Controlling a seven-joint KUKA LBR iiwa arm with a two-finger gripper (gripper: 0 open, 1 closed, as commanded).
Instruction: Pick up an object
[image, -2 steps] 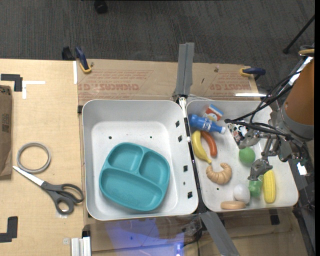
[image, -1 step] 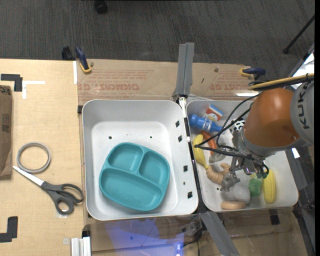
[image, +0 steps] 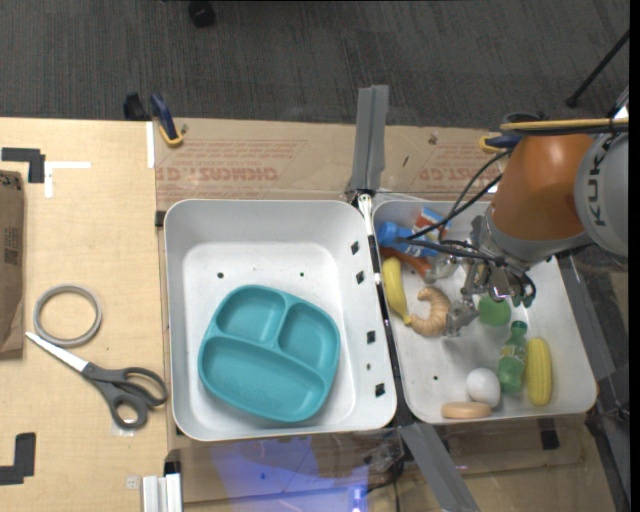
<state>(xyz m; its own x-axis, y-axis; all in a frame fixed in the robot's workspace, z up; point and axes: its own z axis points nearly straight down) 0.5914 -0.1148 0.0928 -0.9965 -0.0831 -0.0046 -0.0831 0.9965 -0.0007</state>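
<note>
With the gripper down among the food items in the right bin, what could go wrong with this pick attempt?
1. The gripper sits right beside the croissant, with a banana and a green item close by, so it may nudge neighbours or catch two at once.
2. The croissant is curved and may slip out on lifting.
3. Loose cables hang over the right bin and might snag items.

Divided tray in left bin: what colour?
Teal, plain; the tray shows best in the camera view.
</note>
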